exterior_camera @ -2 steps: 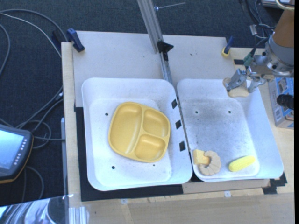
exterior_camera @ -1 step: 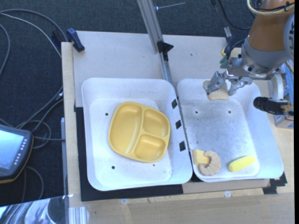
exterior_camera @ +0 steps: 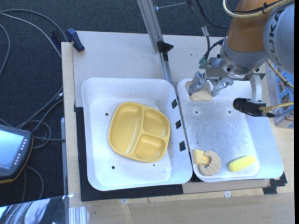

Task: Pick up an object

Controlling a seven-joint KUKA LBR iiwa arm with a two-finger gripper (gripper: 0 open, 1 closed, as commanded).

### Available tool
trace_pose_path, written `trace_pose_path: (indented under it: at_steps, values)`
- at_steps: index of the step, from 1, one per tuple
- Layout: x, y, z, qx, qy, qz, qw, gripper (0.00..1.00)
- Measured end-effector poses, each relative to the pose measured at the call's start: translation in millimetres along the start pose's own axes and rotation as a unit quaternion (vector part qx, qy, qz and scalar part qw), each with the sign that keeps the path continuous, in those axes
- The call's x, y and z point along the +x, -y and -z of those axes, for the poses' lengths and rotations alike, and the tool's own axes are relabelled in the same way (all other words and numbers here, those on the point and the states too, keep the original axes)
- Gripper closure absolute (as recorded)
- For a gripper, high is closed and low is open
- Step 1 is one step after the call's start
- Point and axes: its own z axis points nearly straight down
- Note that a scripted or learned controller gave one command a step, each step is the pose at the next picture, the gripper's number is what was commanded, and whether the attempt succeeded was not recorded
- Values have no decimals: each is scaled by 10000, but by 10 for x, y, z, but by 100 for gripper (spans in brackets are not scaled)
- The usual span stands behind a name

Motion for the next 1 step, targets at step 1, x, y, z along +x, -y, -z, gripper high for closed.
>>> trace_pose_path:
  at_steps: [1]
  values:
    - [522,-20,-117,13,6,-6,10000,100]
